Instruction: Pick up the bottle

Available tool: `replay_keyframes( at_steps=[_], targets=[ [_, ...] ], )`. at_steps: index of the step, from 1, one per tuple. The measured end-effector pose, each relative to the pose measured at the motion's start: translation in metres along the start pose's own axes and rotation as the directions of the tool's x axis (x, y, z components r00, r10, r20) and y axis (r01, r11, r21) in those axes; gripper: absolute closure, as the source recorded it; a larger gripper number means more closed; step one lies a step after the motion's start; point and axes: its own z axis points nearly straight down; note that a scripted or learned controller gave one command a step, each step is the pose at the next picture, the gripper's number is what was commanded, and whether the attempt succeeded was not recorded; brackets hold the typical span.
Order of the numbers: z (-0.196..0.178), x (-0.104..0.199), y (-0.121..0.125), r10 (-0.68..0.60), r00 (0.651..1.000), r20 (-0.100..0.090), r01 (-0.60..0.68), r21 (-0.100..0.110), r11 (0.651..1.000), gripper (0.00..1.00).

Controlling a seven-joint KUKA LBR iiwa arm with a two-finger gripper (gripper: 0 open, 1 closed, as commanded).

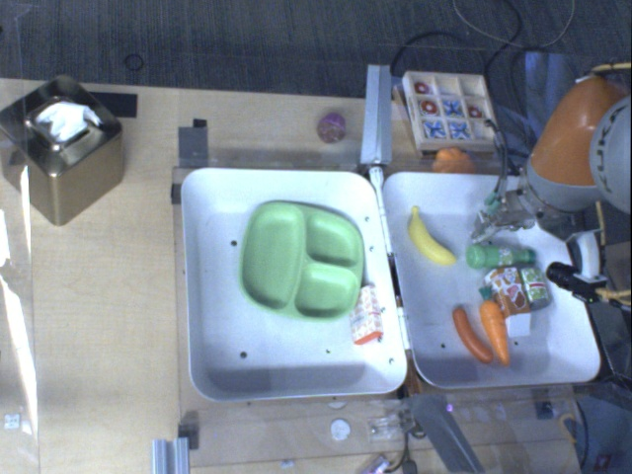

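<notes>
The bottle (501, 257), green and lying on its side, rests in the right bin (553, 368) toward its far right part; the tool (502, 215) hangs just above and beside its left end, and whether it is released or clenched I cannot tell, since the metal parts blur together at this slant; nothing shows the bottle as lifted.

Several things crowd the target; a printed packet (515, 289) lies touching or just below the bottle, a carrot (496, 332) and a red sausage-like piece (471, 334) sit nearer the front, and a banana (430, 240) lies to the left, apart from it.

The risks, as I judge them: a round bottle on its side may roll away if the tool comes down off its middle; a grasp near the end may let it pivot and slip out; a descent too near the packet could catch that instead; the smooth bin floor gives little to stop a nudged bottle sliding toward the wall.

The left bin (212, 363) holds a green tray (296, 255) and a small carton (367, 316) by the divider, well clear of the work.
</notes>
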Motion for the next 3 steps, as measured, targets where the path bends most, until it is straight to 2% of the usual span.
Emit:
replay_keyframes(
  at_steps=[1,2,3],
  targets=[
    [0.0,0.0,0.0,0.0,1.0,0.0,0.0,0.0,1.0,0.0],
    [0.013,-0.008,-0.036,-0.239,0.971,-0.004,0.239,0.007,0.971,0.0],
    [0.0,-0.008,-0.032,-0.241,0.971,0.001,0.241,-0.001,0.971,1.0]
  ],
)
